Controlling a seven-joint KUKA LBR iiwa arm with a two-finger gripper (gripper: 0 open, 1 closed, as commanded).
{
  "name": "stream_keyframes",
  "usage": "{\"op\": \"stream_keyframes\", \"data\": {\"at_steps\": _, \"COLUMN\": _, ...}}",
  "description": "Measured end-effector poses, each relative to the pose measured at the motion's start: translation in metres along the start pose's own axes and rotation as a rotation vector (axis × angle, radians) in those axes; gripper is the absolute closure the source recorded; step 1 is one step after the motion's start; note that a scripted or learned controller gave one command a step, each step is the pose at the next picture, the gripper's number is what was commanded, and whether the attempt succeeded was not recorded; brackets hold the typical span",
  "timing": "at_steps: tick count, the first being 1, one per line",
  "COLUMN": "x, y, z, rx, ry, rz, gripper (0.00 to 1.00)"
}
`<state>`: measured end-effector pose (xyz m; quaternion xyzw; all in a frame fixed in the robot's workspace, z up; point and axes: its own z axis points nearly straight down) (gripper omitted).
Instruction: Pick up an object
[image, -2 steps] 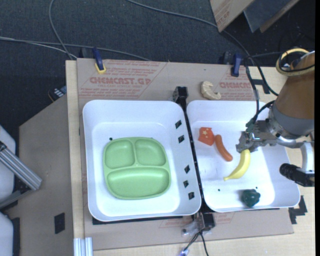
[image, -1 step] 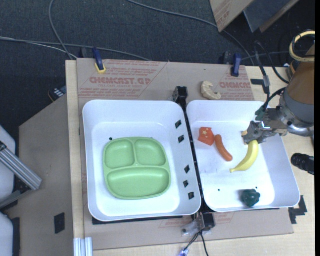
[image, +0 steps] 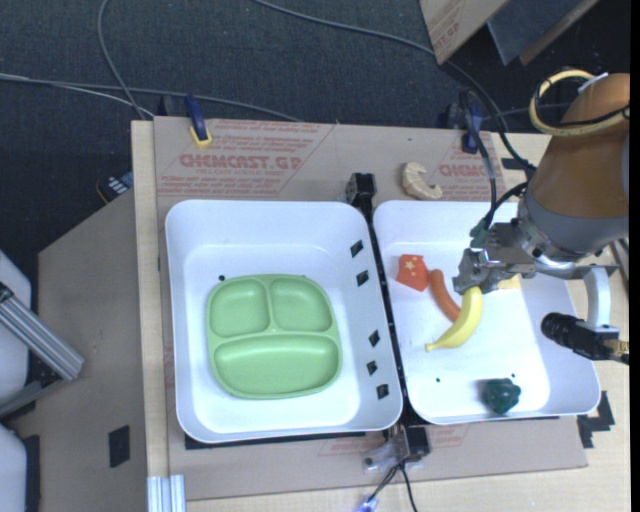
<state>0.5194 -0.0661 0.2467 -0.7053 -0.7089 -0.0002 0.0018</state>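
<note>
Dark carpet lies around the worktop (image: 250, 150), a board with red printed letters, and cables run across the floor behind it. On this worktop two shallow white bins stand side by side and touch along the middle. I think this is so that the arm (image: 590, 150), which comes in from the right, can reach both of them. The left bin (image: 190, 230) carries a green divided tray (image: 272, 335), which lies flat. The right bin (image: 560, 390) carries the small things to pick: a yellow banana (image: 460, 322), an orange carrot (image: 443, 294) just beside it, a red piece (image: 412, 271) near the carrot, and a dark green object (image: 501, 396) well apart at the front. The gripper (image: 478, 275) is low over the top end of the banana; I cannot tell its opening. In my judgement the banana is the target, but it lies on the bin floor, not lifted.
</note>
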Motion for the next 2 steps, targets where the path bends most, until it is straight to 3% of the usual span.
{"op": "stream_keyframes", "data": {"at_steps": 2, "x": 0.104, "y": -0.008, "z": 0.002, "rx": 0.001, "ry": 0.0, "rz": -0.001, "gripper": 1.0}}
